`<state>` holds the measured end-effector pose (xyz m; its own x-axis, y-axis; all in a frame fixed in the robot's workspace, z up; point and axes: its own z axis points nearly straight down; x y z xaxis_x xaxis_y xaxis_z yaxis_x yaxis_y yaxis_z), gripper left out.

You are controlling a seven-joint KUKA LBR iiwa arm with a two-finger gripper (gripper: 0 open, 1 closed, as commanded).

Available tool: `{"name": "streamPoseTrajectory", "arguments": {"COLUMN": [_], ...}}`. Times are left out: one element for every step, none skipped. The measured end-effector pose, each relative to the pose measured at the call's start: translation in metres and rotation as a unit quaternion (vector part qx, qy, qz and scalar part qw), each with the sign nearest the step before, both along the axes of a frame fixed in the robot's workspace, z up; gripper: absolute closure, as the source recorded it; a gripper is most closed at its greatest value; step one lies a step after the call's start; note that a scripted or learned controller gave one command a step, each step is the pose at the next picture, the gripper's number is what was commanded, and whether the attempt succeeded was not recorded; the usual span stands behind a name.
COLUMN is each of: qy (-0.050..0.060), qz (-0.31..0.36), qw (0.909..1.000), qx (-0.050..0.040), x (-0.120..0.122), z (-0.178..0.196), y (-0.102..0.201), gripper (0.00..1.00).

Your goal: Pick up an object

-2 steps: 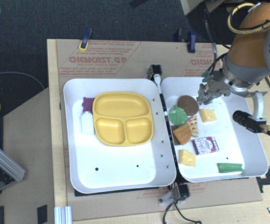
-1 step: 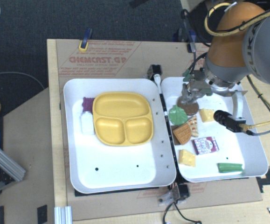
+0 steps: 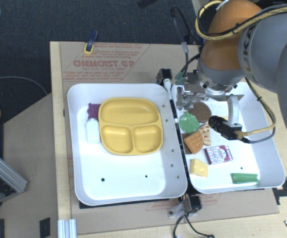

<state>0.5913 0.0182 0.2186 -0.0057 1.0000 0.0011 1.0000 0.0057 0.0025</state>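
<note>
Green stick (image 3: 244,178) lies in right bin (image 3: 268,133), front corner, long axis left-right. My pincer (image 3: 190,99) over bin's back-left; grip state unclear. Cardboard (image 3: 103,62) reads "CHEMCAST".

Your arm (image 3: 262,38) comes in from the upper right and bends steeply down, its orange band sitting directly above the wrist. The gripper (image 3: 193,99) hangs low over the far left corner of the right bin (image 3: 269,155), close beside that bin's left wall, with the wrist roughly vertical above it.
</note>
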Motion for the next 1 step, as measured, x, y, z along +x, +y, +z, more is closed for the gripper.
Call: {"name": "streamPoseTrajectory", "arguments": {"qy": [-0.001], "qz": [-0.002], "qw": [1.0000], "qx": [-0.0006], "x": [0.0129], "z": [0.0131], "y": [-0.0014], "gripper": [1.00]}}
